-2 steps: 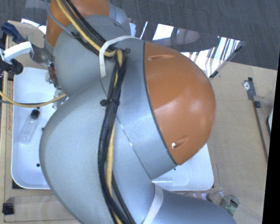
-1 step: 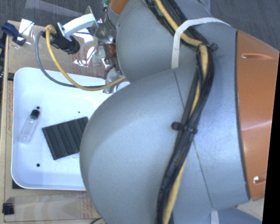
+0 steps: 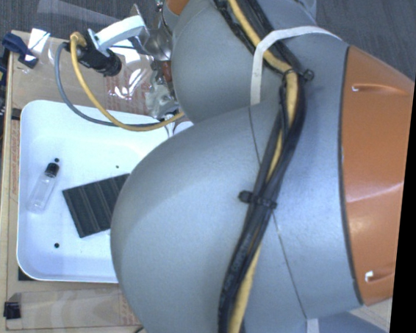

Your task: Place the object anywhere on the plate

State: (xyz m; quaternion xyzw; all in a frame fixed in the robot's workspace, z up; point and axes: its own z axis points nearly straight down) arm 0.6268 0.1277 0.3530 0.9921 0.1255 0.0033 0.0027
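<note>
The grey arm (image 3: 209,221) of a KUKA iiwa crowds the camera view from the three o'clock side, its orange band (image 3: 371,164) at the right and a bundle of black and yellow cables (image 3: 264,197) strapped along its casing. Toward twelve o'clock, what appears to be the gripper (image 3: 157,83) hangs over the far rim of the left white bin (image 3: 29,143); the arm's bulk and glare leave it too unclear to tell whether it is released, clenched or grasping anything. Two loose objects lie on the bin floor at nine o'clock, well apart from the gripper: a small clear vial (image 3: 43,185) with a dark cap, and, just beside it at its three o'clock, a dark ribbed slab (image 3: 95,203) lying flat and partly hidden under the arm. A yellow hose (image 3: 74,67) loops at eleven o'clock over the wooden bench (image 3: 68,306).
</note>
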